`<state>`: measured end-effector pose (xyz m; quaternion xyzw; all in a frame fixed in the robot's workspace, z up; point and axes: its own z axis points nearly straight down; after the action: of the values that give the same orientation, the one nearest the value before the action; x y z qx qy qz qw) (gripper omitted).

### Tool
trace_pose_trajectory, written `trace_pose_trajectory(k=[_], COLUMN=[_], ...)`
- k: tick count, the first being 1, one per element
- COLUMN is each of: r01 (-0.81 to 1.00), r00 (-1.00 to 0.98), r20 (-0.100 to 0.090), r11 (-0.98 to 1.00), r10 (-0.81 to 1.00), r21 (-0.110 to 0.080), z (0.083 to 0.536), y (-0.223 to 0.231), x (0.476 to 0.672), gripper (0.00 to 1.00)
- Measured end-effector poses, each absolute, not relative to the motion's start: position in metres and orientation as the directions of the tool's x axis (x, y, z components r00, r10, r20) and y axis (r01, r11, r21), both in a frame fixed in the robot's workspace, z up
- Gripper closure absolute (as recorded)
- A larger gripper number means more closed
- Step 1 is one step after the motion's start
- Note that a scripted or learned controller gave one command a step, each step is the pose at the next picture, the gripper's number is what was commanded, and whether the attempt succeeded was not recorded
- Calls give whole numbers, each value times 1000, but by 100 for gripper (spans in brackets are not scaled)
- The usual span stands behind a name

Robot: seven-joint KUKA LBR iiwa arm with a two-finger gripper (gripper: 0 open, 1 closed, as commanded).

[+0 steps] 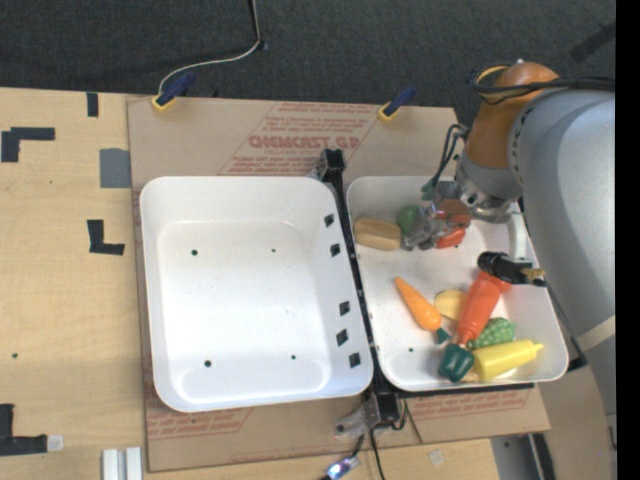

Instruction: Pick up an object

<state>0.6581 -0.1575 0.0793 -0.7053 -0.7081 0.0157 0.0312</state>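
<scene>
Red "CHEMCAST GP" lettering runs across the cardboard sheet (290,140); the gripper (432,230) hovers beside a toy carrot (417,303), grip state unclear.

Orange carrot (417,304) lies slanted mid right bin (385,363); tan bread piece (377,234) near its left wall.

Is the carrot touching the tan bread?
Apart. The camera view shows bare white bin floor between the carrot and the tan bread.
</scene>
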Motion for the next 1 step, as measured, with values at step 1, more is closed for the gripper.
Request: trace_pose_trajectory(k=[1], r01=[998], r00=[-4], r20=[14], r11=[4], r10=[1000], r21=[-56], z=[79], y=[-158], x=[658], gripper=[0])
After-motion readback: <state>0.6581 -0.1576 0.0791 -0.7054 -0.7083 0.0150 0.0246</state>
